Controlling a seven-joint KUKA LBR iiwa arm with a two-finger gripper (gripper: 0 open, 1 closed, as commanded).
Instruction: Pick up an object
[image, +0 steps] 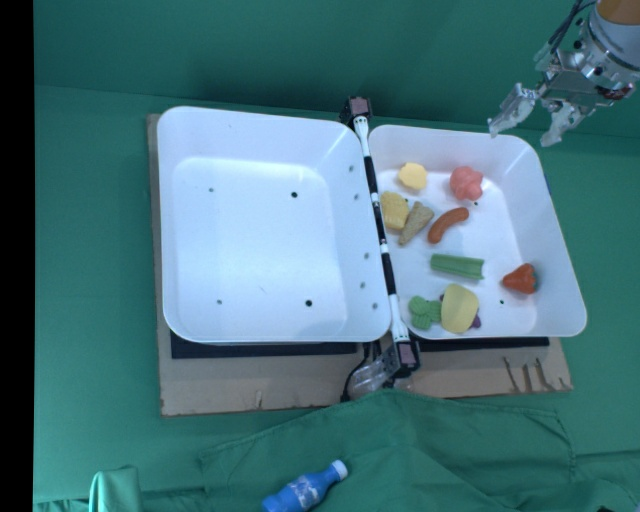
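My gripper (528, 118) hangs open above the far rim of the right bin (560, 250), with nothing between its fingers. Inside that bin lie several toy foods: a yellow piece (412, 177), a pink lumpy piece (466, 183), a red sausage (447, 224), a yellow-orange piece (394, 211) beside a tan carrot shape (416, 223), a green celery stick (457, 266), a red strawberry (520, 279), green broccoli (424, 312) and a yellow pepper shape (459, 308).
The left bin (180, 220) sits beside the right one, joined by a hinge bar (378, 230). Both rest on cardboard (250, 390) over green cloth. A blue bottle (304, 488) lies on the cloth at the front.
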